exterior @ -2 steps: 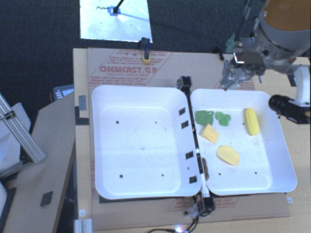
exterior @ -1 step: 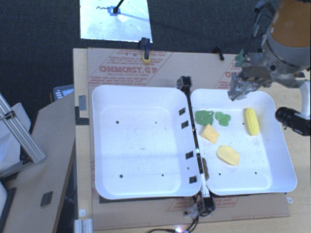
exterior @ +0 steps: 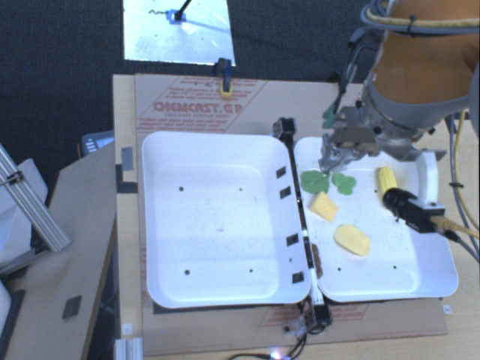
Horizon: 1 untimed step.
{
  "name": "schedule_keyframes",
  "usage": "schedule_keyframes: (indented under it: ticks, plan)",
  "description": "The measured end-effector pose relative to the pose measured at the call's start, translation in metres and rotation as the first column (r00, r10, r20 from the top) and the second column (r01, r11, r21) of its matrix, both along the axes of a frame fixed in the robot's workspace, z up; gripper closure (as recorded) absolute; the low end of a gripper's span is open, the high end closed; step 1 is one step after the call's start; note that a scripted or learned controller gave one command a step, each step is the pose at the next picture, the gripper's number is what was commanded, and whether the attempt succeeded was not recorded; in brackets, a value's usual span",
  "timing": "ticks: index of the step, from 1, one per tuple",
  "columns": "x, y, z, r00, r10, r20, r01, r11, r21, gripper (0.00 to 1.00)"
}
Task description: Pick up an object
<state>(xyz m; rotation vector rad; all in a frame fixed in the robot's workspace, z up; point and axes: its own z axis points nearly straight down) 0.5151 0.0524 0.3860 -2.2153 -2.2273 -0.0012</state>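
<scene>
My gripper (exterior: 330,163) hangs low over the back left part of the right bin (exterior: 390,276), its tip just above a flat green leaf-shaped piece (exterior: 315,180). A second green piece (exterior: 345,184) lies right beside the first. In front of them rest a yellow wedge (exterior: 325,206) and a rounded yellow lump (exterior: 352,240). A yellow cylinder (exterior: 386,178) lies to the right, close to the black part of the arm's attachment. The grey wrist hides how the tip stands.
The left bin (exterior: 217,276) sits next to the right one, split from it by a black clipped divider (exterior: 294,201). A cable-bearing black fitting (exterior: 409,207) hangs over the right bin's right side. A shiny metal sheet (exterior: 176,21) lies behind the bench.
</scene>
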Motion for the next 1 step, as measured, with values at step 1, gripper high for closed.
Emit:
schedule_keyframes:
  ticks: [1]
  plan:
    - [-0.0289,0.0703,0.0273,1.000,0.003,0.004,-0.003,1.000,0.002,1.00]
